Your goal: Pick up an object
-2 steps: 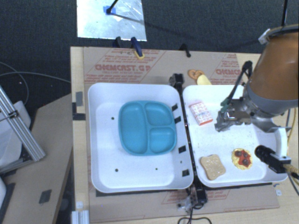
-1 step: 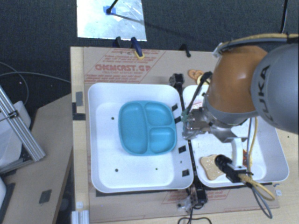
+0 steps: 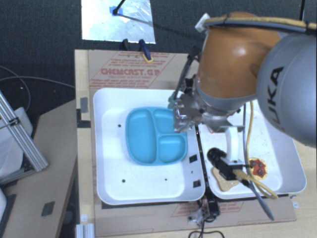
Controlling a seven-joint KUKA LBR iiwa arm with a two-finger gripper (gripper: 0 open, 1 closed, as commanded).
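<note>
A light blue divided plate (image 3: 150,137) lies flat in the middle of the left white bin (image 3: 110,185). My gripper (image 3: 181,115) hangs over the plate's upper right rim, close to the wall between the two bins. The grey and orange wrist above hides how the gripper stands against the plate. In the right bin (image 3: 293,175), near its front, lies a flat tan toy slice with a red topping (image 3: 258,168), partly covered by the robot's own parts.
Both bins rest on a cardboard sheet (image 3: 130,69) held by a blue clamp (image 3: 144,50) at the back. A shiny foil square (image 3: 116,14) lies beyond it. An aluminium frame (image 3: 20,143) stands to the left of the bench.
</note>
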